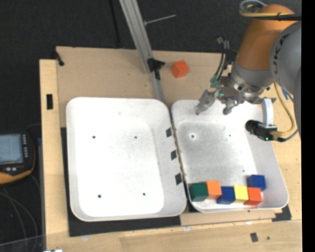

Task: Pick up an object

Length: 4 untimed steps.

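Observation:
Several small blocks line the front wall of the right bin (228, 140): a green one (198, 190), an orange one (213, 187), a blue one (226, 194), a yellow one (241, 193), a red-orange one (254, 195) and a second blue one (256, 181). My gripper (216, 104) hangs over the back edge of that bin, well away from the blocks. Its two fingers are spread open and nothing sits between them.
The left bin (118, 156) lies beside the right one. A lone orange cube (179, 69) rests on the bench behind the bins. A slanted metal rail (139, 33) runs from the top down to the gap between the bins. A handheld device (8, 156) sits far left.

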Each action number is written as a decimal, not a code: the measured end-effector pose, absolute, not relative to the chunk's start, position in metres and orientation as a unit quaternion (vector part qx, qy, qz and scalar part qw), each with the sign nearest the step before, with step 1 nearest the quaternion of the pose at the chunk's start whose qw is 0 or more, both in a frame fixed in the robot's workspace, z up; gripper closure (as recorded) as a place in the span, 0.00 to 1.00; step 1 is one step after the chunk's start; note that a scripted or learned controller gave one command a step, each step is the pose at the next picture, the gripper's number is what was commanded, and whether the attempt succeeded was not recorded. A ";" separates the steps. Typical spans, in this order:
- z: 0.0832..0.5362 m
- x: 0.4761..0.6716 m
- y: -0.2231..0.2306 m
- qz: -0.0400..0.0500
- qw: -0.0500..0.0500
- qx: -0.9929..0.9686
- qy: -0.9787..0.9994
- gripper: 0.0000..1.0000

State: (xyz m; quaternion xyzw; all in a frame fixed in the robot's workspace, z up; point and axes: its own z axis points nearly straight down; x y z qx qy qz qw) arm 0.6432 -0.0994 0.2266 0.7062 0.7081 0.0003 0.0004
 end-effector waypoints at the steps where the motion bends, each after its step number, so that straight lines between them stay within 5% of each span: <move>1: 0.101 0.624 -0.154 -0.003 -0.001 0.708 0.706 0.00; 2: 0.248 0.659 -0.170 0.003 0.005 0.706 0.709 0.00; 3: 0.121 0.622 -0.192 -0.003 -0.002 0.708 0.706 0.00; 4: 0.232 0.602 -0.148 0.003 0.004 0.705 0.709 0.00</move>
